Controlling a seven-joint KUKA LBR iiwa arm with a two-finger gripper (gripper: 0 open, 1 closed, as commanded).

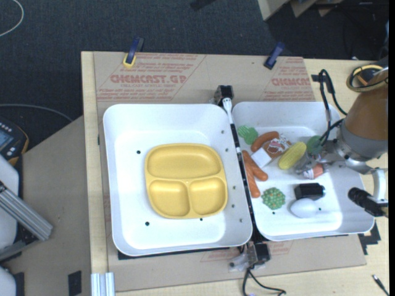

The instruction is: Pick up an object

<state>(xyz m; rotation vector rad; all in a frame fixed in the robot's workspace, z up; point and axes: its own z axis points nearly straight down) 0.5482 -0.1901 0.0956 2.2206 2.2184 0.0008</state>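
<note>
The right bin [281, 112] holds several toy foods. Among them are a yellow corn cob [292, 155], a brown sausage [266, 140], orange carrots [253, 174], a green broccoli floret [273, 197] and a green leafy piece [248, 134]. Nearer the front lie a black block [308, 190] and a white rounded piece [305, 208]. My gripper [310, 163] is low in this bin, just right of the corn cob and above the black block. A small red piece [317, 169] sits right by its tip. I cannot tell whether it holds anything.
The left bin [117, 165] holds a yellow divided plate [185, 179]. The arm's orange band [370, 113] hangs over the right bin's right rim. A black cable [325, 91] runs along the right bin's far right corner. Clamps sit at the bins' shared edge.
</note>
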